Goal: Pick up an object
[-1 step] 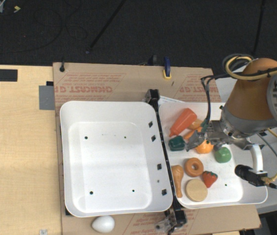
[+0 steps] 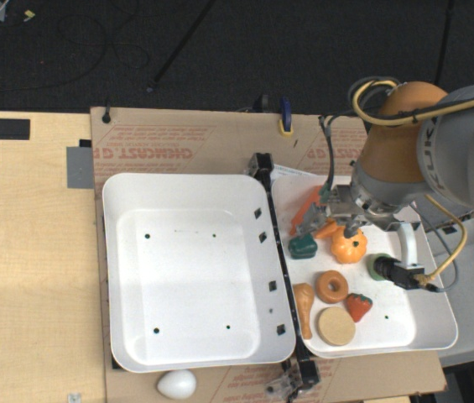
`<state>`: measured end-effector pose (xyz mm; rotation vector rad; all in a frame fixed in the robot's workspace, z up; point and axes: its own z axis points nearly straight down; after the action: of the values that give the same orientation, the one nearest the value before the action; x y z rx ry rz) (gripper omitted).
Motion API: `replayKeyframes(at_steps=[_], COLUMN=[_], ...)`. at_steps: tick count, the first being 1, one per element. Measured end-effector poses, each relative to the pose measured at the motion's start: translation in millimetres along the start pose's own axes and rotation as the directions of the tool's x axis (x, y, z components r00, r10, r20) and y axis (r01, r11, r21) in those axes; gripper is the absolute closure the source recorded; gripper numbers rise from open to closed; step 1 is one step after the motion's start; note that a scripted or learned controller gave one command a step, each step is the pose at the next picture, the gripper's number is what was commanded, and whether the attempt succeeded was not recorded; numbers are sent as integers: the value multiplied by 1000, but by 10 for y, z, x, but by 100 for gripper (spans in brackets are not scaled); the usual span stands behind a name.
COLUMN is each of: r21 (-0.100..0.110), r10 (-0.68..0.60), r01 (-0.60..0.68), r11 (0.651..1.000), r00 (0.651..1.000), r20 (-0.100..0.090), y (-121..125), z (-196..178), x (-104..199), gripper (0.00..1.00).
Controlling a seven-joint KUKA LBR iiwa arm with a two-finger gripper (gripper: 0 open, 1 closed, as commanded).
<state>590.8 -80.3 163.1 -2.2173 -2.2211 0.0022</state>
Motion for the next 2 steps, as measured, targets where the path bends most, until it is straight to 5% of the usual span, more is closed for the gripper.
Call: replayKeyframes(at_steps=[1,2], r21=[-5,1], r10=[-3,0], r01=[4,0], r11=[1000,1000], r00=[1000,1000], r20=[1,0], y=[423,402], z=[-261,-342], x=[511,485], gripper=[0,100])
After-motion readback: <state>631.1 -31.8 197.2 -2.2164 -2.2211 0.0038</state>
